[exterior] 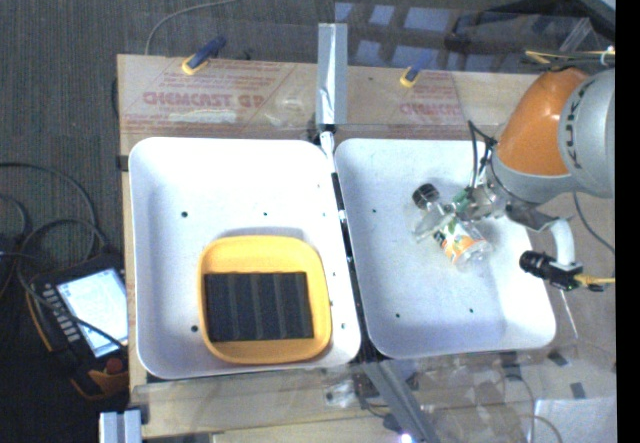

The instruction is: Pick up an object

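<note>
clutter of small things (452, 228), seemingly a clear packet with orange and green contents and a dark-capped piece, lies in the right bin (400, 311) toward its far right side. the gripper (478, 203) sits at the heap's upper right edge; whether it is spread or closed i cannot tell. to do this well, centre over one piece, come straight down and close firmly before lifting. counted: two white bins, one yellow tray with a dark grid (265, 299) in the left bin (170, 181), one arm (560, 136).
</note>
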You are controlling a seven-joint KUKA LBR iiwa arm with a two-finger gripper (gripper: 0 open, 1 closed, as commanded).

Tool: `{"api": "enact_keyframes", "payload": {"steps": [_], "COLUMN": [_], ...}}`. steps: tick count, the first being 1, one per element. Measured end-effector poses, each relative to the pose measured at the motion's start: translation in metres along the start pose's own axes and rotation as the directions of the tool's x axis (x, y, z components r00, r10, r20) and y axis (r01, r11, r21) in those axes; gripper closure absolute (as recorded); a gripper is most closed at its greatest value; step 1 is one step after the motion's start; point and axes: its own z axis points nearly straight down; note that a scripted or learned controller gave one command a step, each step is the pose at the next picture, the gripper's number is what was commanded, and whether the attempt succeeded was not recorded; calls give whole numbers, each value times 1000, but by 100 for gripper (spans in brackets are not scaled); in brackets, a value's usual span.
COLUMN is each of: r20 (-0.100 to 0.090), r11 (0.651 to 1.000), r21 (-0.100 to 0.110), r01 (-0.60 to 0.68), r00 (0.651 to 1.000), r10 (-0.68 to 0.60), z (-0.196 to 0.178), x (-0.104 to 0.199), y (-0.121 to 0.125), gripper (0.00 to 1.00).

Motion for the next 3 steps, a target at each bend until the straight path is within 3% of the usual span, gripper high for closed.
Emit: {"api": "enact_keyframes", "payload": {"steps": [1,2,3], "r20": [-3,-2,-13], "r11": [1000,1000,1000], "r21": [11,13,27], "r01": [-12,-11,-14], "r00": [1000,1000,1000], "r10": [12,11,14], "z": [5,-4,1], "x": [1,2,-43], "y": [47,47,61], "gripper": [0,100,100]}}
